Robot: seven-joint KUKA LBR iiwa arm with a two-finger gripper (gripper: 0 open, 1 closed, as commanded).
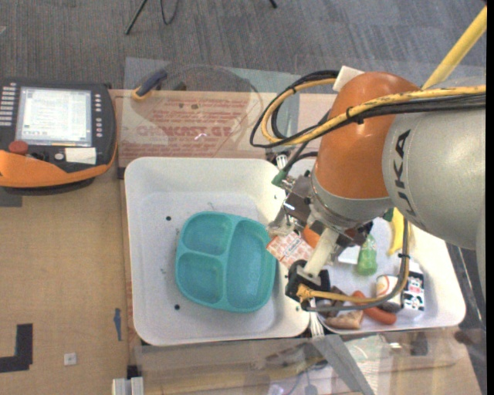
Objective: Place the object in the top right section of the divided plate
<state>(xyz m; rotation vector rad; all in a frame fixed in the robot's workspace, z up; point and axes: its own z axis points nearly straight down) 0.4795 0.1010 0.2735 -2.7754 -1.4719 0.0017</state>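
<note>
Sitting on brown bench [62, 254]: bin [148, 193], plate [224, 264].

Robotics laboratory cell. You face a grey-and-orange KUKA arm [417, 154] with looped cables [289, 96], reaching over the left white bin [143, 231] and the right white bin [454, 302] on a cardboard-covered surface [62, 270]. Your teach pendant [54, 131], screen lit, lies at the view's left. Grey carpet [324, 35] and tripod legs [154, 11] lie beyond.

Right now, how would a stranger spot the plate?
Of the two white bins, find the left bin. Near its middle lies the divided plate. It is turquoise with three compartments, far bigger than the red-and-white packet beside it.
</note>
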